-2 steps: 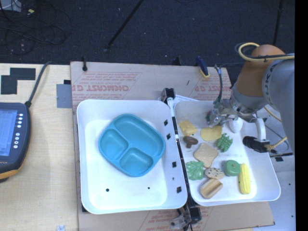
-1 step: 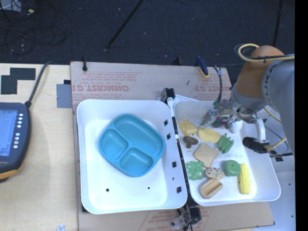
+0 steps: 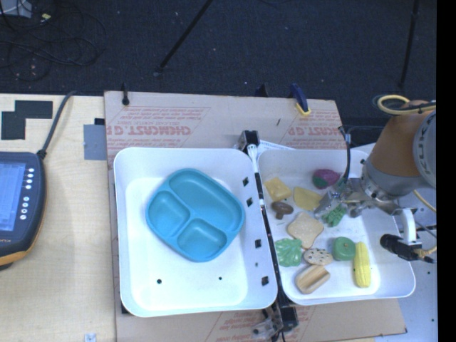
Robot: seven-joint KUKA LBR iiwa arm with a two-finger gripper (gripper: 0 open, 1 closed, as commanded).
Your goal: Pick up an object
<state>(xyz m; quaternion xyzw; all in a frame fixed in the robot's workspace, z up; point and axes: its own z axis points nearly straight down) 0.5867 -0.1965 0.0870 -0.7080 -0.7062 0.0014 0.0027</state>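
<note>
— Where is the claw (image 3: pixel 333 206)?

— Low in the right bin (image 3: pixel 399 287), near its middle, reaching in from the right. Its metal tips sit over a small green piece (image 3: pixel 333 217), touching or just above it.

— Open or closed?

— I cannot tell; the tips blur into the piece, and nothing is clearly gripped.

— What lies around it?

— A purple piece (image 3: pixel 327 177) behind, yellow blocks (image 3: pixel 308 198) and a toast slice (image 3: pixel 305 229) to the left, a green round toy (image 3: pixel 344 248) and a corn cob (image 3: pixel 362 264) in front.

— And the left bin (image 3: pixel 135 276)?

— It holds a blue divided plate (image 3: pixel 194 214).
</note>
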